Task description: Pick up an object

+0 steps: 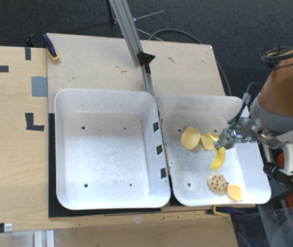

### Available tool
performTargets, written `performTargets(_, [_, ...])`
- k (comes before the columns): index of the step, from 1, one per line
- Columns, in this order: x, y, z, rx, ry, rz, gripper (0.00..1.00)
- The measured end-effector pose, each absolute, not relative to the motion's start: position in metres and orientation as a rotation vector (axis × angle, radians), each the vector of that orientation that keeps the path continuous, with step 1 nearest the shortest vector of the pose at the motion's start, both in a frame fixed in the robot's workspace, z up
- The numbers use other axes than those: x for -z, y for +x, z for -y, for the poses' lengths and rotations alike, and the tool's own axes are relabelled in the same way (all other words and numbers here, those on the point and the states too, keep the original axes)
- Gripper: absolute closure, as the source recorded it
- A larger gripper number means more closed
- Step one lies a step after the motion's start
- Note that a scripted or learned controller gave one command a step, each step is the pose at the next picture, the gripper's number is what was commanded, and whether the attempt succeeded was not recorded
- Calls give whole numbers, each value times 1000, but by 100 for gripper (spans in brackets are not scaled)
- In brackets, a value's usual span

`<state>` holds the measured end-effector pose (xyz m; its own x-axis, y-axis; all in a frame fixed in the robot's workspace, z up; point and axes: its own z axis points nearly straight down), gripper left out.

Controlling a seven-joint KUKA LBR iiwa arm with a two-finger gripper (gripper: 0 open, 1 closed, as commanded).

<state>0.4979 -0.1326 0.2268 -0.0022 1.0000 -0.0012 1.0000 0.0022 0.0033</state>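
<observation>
- I see the pincer (223,140) low in the right bin (197,107), touching the top of a banana (218,158); I cannot tell its state.
- The banana is yellow, curved, hanging or lying below the tip, mid-bin.
- Just left sit a pale yellow round piece (190,138) and a smaller yellow piece (208,141), crowding the pincer.
- Near the front wall lie a speckled cookie (217,183) and an orange round piece (234,192).
- The left bin (105,148) stands beside it on the table (12,138).

Grey metal pole (127,25) slanting over the bench, yellow-blue clamp (50,47) at its far-left corner
</observation>
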Motion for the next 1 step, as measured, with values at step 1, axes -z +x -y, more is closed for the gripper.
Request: performTargets(1, [-253, 499, 132, -1, 2218, -2222, 100])
